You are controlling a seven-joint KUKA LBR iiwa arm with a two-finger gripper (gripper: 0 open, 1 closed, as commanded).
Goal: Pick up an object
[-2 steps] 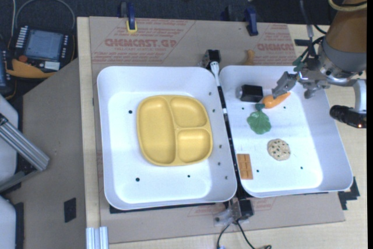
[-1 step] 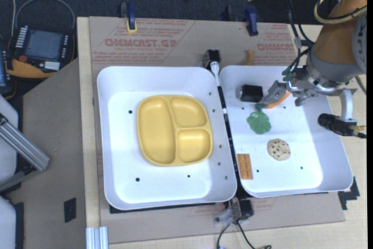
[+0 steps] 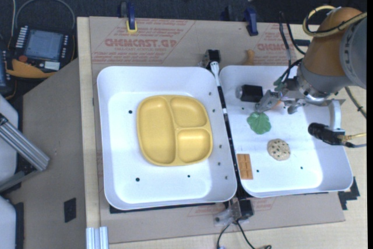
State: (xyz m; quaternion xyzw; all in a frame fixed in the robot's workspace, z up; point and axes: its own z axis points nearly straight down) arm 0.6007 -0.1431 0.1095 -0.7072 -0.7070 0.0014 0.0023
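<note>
So you've got the counter (image 3: 87, 125) carrying two white bins side by side. The left bin (image 3: 116, 183) is the bigger one and takes up most of the counter's left and middle; a yellow divided plate (image 3: 173, 129) with three compartments sits flat in the centre of it, well clear of the bin walls.

The right bin (image 3: 303, 181) sits against the counter's right edge, touching the left bin along the black divider strip. Your arm (image 3: 329, 49) comes in over that bin's far right corner, orange band up top, with the end effector (image 3: 269, 102) hanging low over the far half of the bin. I honestly can't tell how it's set from this angle.

Stuff in the right bin: a green leafy toy (image 3: 259, 122) just beside the end effector on its near side, hard to say if they're touching. A small black block (image 3: 251, 93) sits near the bin's far left corner. A chocolate chip cookie (image 3: 279, 149) lies near the middle, apart from the green toy. An orange tag (image 3: 244, 166) lies along the left wall towards the near edge.
</note>
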